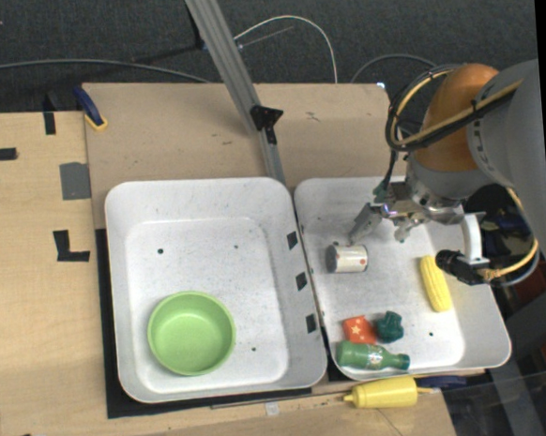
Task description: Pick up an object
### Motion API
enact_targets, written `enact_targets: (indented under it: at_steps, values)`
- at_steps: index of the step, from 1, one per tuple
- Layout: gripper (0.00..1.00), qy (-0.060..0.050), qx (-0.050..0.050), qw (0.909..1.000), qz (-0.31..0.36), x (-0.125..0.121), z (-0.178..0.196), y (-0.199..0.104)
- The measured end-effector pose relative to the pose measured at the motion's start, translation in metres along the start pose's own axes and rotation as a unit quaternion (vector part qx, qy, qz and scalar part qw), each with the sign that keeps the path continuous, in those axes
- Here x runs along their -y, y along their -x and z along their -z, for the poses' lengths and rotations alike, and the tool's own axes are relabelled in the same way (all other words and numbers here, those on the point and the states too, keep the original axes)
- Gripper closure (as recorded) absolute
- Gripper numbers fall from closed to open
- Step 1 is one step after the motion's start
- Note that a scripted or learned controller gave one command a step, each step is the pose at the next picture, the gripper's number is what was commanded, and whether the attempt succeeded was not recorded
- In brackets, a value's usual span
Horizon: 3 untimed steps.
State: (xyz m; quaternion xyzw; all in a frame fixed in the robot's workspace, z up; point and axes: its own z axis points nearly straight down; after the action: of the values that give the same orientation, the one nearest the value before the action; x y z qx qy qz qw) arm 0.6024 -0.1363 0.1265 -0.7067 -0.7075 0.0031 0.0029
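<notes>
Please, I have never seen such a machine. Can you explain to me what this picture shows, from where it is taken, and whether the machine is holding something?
One camera looks down at a slant on a bench with two shallow white bins. The grey machine on the right is a robot arm with an orange band; its gripper hangs over the right bin, just above a small white cup lying on its side. It holds nothing; its fingers look open.

The right bin also holds a yellow corn cob, a small orange toy, a dark green toy and a green bottle. The left bin holds a green bowl. A yellow bottle lies on the bench.
</notes>
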Motion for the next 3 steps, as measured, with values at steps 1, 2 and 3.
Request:
enact_targets:
  at_steps: [1,2,3]
  values:
    - [0.0,0.004,0.001,1.0,0.001,0.0,-0.039,0.0]
    - [1.0,0.003,0.0,1.0,0.001,0.0,-0.028,-0.001]
    - [1.0,0.006,0.0,1.0,0.0,0.0,0.014,-0.005]
